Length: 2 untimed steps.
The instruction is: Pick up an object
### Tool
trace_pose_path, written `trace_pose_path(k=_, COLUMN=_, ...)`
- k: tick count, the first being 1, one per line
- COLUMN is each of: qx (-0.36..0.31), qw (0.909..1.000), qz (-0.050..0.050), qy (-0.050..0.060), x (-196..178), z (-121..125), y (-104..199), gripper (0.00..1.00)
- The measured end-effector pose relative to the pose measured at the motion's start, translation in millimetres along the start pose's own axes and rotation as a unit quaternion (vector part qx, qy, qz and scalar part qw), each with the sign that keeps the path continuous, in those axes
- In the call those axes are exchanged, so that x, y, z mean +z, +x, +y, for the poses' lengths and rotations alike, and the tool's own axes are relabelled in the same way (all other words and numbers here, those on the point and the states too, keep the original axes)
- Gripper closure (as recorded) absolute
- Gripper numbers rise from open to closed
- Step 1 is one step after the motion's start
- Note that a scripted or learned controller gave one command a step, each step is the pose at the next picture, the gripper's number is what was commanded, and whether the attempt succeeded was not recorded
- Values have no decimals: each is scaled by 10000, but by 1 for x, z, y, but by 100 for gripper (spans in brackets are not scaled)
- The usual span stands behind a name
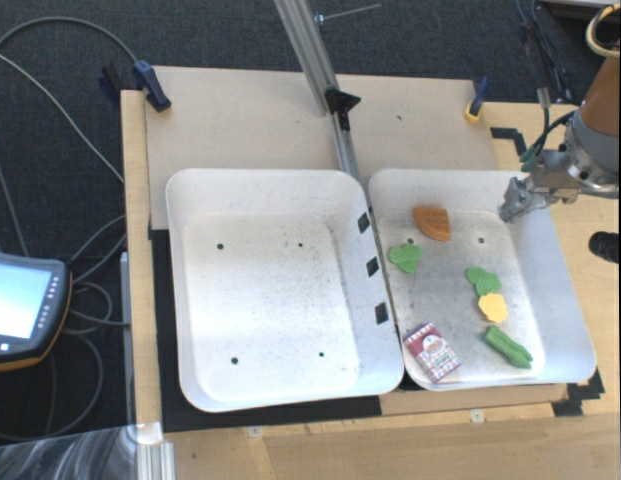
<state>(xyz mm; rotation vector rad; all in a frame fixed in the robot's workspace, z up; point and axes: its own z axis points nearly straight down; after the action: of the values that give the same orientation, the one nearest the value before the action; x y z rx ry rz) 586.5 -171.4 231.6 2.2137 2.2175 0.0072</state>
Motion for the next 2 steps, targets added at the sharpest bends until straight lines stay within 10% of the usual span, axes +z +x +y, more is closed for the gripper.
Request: trace_pose_path(k=2, qx=-24, qw=10000, qz=30, qy=50, x=-21, z=-1, y=57, gripper=100)
